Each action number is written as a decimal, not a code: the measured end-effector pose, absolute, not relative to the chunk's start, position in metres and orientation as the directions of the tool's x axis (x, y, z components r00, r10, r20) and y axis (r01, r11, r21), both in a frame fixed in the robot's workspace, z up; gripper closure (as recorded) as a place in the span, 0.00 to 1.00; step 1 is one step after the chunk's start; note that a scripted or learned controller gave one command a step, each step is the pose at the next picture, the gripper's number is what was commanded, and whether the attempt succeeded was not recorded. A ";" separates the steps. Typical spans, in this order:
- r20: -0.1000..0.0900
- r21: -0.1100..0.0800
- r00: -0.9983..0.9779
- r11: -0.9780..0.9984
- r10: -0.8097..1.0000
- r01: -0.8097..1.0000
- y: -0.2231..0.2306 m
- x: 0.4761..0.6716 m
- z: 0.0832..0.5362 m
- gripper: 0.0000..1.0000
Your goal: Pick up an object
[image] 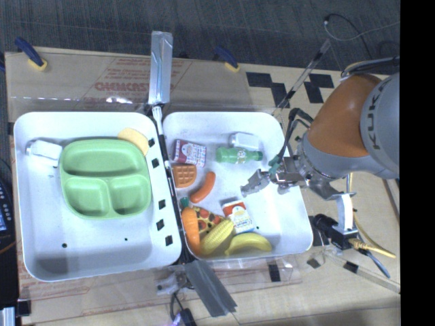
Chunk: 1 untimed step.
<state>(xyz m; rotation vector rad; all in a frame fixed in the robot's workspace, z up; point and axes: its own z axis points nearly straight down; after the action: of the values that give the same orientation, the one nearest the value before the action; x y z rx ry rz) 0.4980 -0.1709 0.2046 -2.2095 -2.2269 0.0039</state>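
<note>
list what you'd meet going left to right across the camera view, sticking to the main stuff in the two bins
white block → green divided tray → waffle → sausage → green bottle → gripper

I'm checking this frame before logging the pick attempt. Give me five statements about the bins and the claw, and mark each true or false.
1. The green tray lies in the left bin. True.
2. The banana lies in the left bin. False: it lies near the front of the right bin.
3. The claw is over the right bin. True.
4. The claw grips the green bottle. False: the bottle lies apart from it, nearer the back wall.
5. The sausage lies on the green tray. False: it lies on the right bin's floor beside the waffle.
</note>
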 end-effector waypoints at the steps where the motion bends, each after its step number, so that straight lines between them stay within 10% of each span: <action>1: 0.001 -0.002 -0.157 0.157 0.988 0.988 -0.162 0.504 0.094 0.00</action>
<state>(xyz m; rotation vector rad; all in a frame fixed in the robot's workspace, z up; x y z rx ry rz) 0.5036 -0.1617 0.0942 -2.0379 -2.3878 0.0017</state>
